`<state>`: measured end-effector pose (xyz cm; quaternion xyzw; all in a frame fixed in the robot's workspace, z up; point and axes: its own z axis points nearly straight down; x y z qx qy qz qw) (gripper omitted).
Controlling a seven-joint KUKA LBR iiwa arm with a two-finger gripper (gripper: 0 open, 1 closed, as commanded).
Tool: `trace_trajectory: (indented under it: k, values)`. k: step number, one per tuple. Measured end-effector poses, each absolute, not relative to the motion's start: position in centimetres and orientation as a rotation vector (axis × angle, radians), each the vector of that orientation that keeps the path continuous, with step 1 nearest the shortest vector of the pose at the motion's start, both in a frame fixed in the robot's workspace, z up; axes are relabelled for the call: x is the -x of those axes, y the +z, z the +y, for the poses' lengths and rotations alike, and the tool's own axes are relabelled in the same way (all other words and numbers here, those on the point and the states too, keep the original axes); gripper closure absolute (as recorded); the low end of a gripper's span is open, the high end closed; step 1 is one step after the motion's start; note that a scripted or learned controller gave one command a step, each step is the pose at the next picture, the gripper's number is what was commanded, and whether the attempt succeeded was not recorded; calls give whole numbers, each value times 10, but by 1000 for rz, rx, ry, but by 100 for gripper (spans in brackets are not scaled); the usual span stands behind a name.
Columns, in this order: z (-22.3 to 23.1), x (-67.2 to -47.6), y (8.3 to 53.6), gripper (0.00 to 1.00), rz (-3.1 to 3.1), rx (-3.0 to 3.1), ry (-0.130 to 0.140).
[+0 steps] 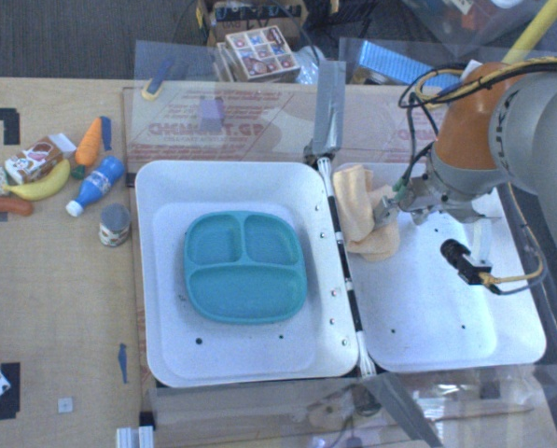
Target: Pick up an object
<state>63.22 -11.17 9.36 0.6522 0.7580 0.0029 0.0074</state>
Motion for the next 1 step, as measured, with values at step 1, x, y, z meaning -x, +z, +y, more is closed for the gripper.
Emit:
trace_trajectory:
  k: [1]
  values:
    - [-106, -601, 94, 0, 2307, -2108, 16]
